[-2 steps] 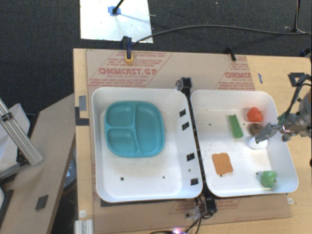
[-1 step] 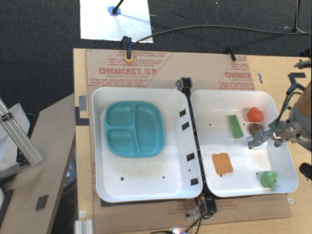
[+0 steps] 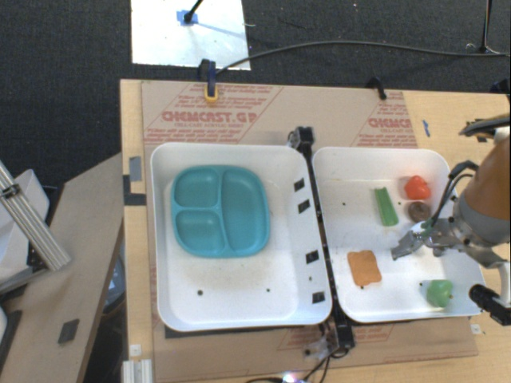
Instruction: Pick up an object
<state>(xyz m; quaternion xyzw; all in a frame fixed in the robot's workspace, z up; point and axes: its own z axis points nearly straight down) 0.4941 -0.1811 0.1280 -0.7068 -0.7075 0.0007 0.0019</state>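
A divided plate (image 3: 220, 211) lies in the left bin (image 3: 164, 294). My end effector (image 3: 407, 246) hangs over the right bin (image 3: 351, 166), between a stick-shaped block (image 3: 386, 207) and a flat slab (image 3: 364, 268).

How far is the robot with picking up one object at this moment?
Nothing looks picked yet. The tool is low in the right bin, between the green stick and the orange slab, with nothing visibly in it. Grasping and lifting an object remain.

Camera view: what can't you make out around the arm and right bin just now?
- Tool: small and blurred; finger state unreadable.
- Arm: cut off by the right edge.
- Brown object: too small to identify.
- Right bin: arm covers its right wall.
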